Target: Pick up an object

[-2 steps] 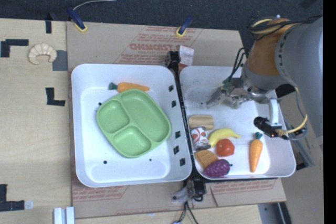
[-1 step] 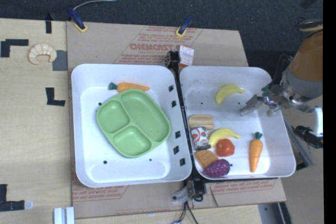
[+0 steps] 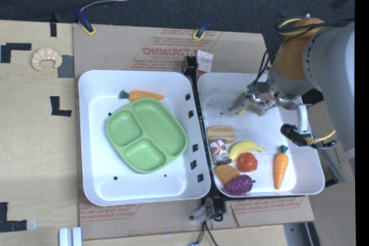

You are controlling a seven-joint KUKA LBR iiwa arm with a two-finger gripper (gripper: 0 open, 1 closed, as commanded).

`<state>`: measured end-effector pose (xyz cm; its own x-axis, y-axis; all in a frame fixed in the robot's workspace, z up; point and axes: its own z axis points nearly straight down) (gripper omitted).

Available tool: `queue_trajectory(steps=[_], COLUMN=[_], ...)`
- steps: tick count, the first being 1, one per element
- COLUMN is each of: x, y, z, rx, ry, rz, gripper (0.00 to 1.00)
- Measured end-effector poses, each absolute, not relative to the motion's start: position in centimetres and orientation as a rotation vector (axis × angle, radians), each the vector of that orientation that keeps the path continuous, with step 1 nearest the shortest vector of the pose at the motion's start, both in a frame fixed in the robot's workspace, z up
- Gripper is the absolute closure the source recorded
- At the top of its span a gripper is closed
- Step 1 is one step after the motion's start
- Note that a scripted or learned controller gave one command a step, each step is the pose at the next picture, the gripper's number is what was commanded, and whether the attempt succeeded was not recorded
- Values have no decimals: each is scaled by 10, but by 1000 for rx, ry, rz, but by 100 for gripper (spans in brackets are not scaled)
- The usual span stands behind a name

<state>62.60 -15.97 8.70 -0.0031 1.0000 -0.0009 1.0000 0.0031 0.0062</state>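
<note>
Near edge of right bin [image 3: 311,187]: toy grapes [image 3: 238,184], cracker-like brown piece [image 3: 225,172], tomato [image 3: 247,162], small red-and-white can [image 3: 218,150], banana [image 3: 244,148], bread roll [image 3: 221,133], all bunched along the bin's left wall. Orange carrot [image 3: 280,167] stands apart to the right of the bunch, long axis running near-to-far, green top at the far end

No target named; any of these would serve. Banana and roll lie nearest the hand, toward the camera and left of it; carrot lies toward the camera, slightly right

Hand [image 3: 237,106] hangs over bare bin floor in the far half of the right bin, metal fingers [image 3: 242,101] pointing left, slightly apart, nothing between them, touching no toy

Left bin [image 3: 92,181]: green divided plate [image 3: 147,134], second carrot [image 3: 144,95] just past its far rim

On the worktop [image 3: 34,124], far left: croissant [image 3: 47,58]
</note>
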Motion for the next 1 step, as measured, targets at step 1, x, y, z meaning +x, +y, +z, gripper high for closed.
queue_trajectory(steps=[1], x=[664], y=[-129], z=[84], rx=[2237], ry=[2228], rz=[-24], gripper=[0])
